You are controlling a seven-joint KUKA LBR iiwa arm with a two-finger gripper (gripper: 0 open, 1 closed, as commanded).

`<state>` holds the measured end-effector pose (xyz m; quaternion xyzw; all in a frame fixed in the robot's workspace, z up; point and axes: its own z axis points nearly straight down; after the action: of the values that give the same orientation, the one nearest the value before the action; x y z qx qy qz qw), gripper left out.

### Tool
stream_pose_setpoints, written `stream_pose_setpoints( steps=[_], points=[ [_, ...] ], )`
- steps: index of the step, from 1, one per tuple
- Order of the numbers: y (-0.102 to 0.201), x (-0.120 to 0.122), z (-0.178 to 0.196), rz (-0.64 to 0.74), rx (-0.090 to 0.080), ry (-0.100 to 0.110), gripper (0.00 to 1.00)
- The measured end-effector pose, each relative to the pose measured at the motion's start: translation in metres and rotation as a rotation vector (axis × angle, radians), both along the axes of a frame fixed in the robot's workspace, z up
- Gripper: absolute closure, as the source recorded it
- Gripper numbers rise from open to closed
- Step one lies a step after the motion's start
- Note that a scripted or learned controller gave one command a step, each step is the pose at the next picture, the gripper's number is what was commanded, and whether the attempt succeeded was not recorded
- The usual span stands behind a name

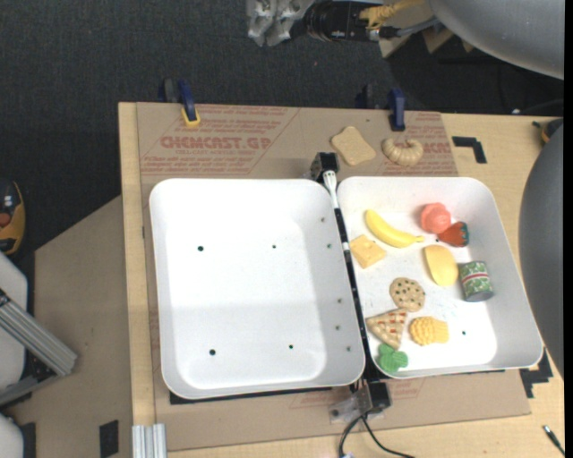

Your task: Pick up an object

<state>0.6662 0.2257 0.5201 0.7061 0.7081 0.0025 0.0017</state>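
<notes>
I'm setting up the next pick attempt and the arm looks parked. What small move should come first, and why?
Probably swing the gripper down over the right bin: it sits beyond the bench's far edge, and all the bin items, like the banana, lie in that bin.

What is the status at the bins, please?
Gripper parked above bench, off the bins. Banana and other toy food untouched in right bin. Nothing in the way.
</notes>
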Motion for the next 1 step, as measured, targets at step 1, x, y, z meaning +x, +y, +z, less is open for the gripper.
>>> stream_pose_setpoints(
  steps=[1],
  points=[
    [0.0,0.0,-0.0007,0.0,-0.001,0.002,0.0]
  ],
)
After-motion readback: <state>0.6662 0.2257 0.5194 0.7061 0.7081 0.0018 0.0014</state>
